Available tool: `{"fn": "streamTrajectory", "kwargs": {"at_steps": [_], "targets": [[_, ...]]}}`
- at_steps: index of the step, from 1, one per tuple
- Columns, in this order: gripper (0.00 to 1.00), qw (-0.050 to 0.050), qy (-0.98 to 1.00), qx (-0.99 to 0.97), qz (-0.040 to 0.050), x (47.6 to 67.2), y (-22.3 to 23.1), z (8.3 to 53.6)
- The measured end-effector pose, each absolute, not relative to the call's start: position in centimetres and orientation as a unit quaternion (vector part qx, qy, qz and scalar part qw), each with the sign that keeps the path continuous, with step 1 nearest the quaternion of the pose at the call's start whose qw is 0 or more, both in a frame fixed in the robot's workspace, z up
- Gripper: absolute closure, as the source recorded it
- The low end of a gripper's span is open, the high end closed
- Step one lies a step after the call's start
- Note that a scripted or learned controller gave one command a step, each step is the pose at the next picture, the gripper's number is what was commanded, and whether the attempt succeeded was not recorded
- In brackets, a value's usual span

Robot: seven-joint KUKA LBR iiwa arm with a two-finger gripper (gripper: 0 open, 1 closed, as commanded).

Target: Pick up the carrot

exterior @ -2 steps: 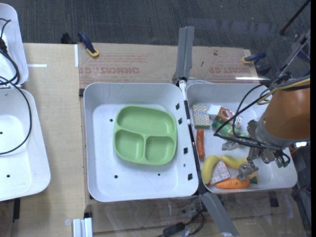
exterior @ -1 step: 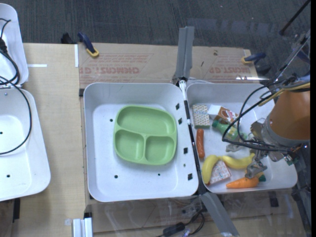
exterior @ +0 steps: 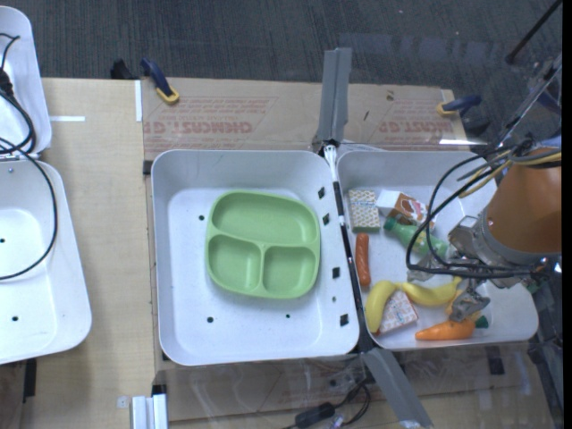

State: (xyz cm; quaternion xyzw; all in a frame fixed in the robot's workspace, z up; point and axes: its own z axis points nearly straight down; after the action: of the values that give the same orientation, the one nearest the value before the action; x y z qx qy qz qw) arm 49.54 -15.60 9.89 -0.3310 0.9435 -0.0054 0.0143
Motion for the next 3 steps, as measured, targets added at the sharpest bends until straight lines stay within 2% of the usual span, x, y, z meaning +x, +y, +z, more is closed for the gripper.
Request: {"fn": "streamTrajectory", "kwargs": {"at_steps": [1, 2, 3], "targets": [[0.00, 0.014, 0.911, -0.413, -0.0062, 49.33, -15.12, 9.87], [1.00, 0.011, 0.912, -0.411, -0.0041, 49.19, -15.10, 10.67], [0.00, 0.012, 0.911, -0.411, -0.0040, 49.20, -15.08, 10.68]]}}
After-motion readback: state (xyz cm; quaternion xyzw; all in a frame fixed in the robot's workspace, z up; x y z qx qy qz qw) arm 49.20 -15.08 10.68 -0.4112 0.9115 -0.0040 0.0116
